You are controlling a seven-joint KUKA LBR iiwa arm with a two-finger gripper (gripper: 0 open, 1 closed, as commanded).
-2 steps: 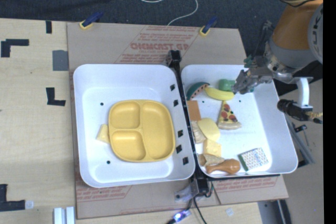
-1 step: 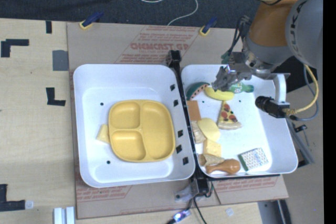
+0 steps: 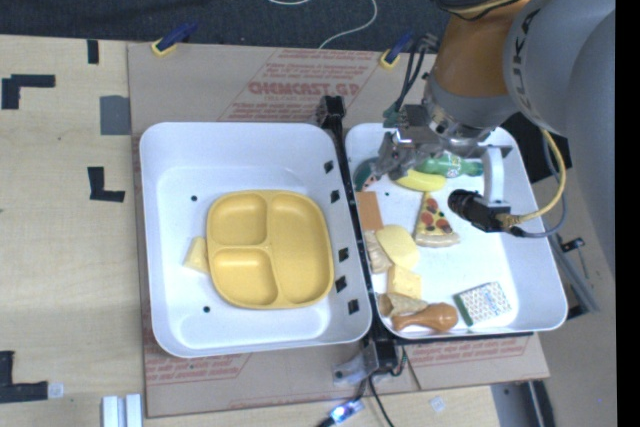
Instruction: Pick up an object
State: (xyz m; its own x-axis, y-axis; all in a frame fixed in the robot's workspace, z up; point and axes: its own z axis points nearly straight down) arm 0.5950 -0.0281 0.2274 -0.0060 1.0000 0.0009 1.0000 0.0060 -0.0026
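Nearest the camera, along the front edge of the right bin [image 3: 540, 310], lay a drumstick-shaped toy [image 3: 425, 318] and a small speckled sponge [image 3: 482, 303], with pale cheese-like wedges [image 3: 398, 250] just behind them. Further back sat a pizza slice [image 3: 436, 223], a brown block [image 3: 369, 210] against the dividing wall, and a yellow banana-like piece [image 3: 422, 181] touching a green item [image 3: 440, 162]. The left bin [image 3: 165, 215] held a yellow divided plate [image 3: 270, 248] with a pale scrap [image 3: 195, 255] tucked at its edge. At the far end of the right bin, the gripper [image 3: 400, 153] hung low over the clutter beside the yellow and green pieces, which looked like the likeliest targets; whether its jaws were open or closed could not be told, and nothing was visibly between them. The risk, as I judged it, was crowding: the pieces touched each other and lay near the bin wall, so closing there might nudge one aside, catch two at once, or pinch only an edge that slipped free on lifting.
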